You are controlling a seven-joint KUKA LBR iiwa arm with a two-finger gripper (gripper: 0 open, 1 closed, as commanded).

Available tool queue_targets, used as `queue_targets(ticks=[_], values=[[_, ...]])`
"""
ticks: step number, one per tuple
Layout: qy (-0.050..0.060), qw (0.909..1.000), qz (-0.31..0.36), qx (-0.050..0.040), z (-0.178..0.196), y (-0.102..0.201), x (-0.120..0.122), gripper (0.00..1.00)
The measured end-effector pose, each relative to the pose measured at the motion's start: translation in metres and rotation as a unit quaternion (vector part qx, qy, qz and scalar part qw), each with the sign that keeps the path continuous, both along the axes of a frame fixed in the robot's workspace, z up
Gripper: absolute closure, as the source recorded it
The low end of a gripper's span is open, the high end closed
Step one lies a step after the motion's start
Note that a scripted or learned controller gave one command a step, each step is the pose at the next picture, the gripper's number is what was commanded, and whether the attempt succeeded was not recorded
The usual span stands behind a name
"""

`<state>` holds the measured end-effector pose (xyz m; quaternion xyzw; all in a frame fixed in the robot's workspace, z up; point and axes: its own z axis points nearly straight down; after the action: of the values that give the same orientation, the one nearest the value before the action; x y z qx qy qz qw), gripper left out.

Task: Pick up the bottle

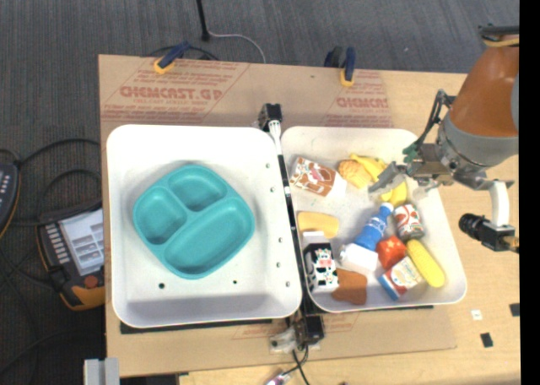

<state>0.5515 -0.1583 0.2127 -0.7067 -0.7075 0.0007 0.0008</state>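
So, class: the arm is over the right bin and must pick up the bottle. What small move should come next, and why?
Probably a short shift toward the bench's front edge, then down. The gripper hovers above the bananas at the right bin's far end, while the blue and white bottle lies nearer the front, tilted, among a can and a tomato.

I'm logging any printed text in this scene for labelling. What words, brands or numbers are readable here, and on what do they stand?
"CHEMCAST GP" reads in red on the brown board behind the left bin.
A second red print on the board behind the right bin is too blurred to read.
Labels on the bottle, the can and the cartons are too small to read.
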Motion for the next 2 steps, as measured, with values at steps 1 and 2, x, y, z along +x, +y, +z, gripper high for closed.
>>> queue_targets(ticks=[1, 2], values=[[-0.001, 0.9980, 0.063, 0.0003, -0.117, -0.005, -0.012, 0.00], [-0.011, 0.9858, -0.167, -0.0045, -0.122, 0.029, -0.008, 0.00]])
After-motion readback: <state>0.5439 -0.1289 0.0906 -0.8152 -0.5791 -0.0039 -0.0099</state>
